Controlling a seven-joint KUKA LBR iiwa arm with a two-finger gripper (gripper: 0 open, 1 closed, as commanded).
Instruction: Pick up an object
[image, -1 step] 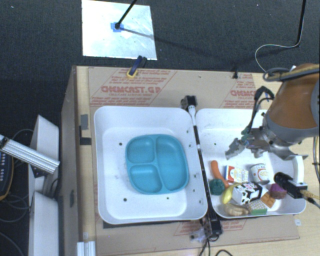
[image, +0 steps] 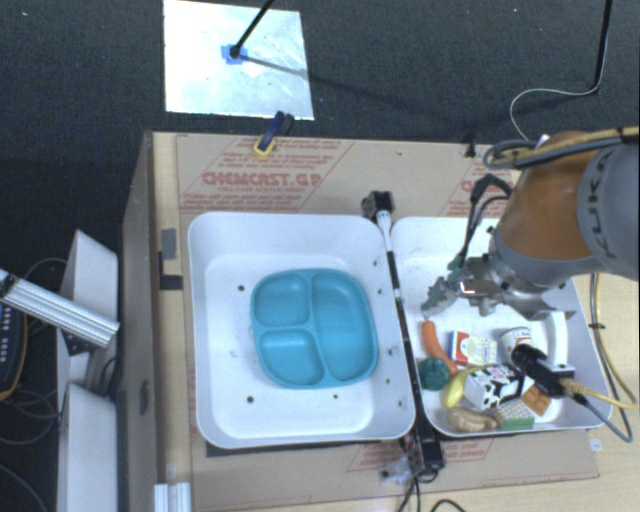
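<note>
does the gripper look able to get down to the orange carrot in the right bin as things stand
Probably yes. The gripper hangs over the right bin, just above the carrot, which lies near the bin's left wall with its top uncovered. The green thing touching its lower end may crowd a grasp.

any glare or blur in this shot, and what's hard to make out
Camera view: the shiny silver sheet on the dark floor glares nearly white; the divided blue plastic plate in the left white bin is evenly lit and sharp; the small mixed objects crowding the right bin look soft; the gripper is slightly blurred.
</note>
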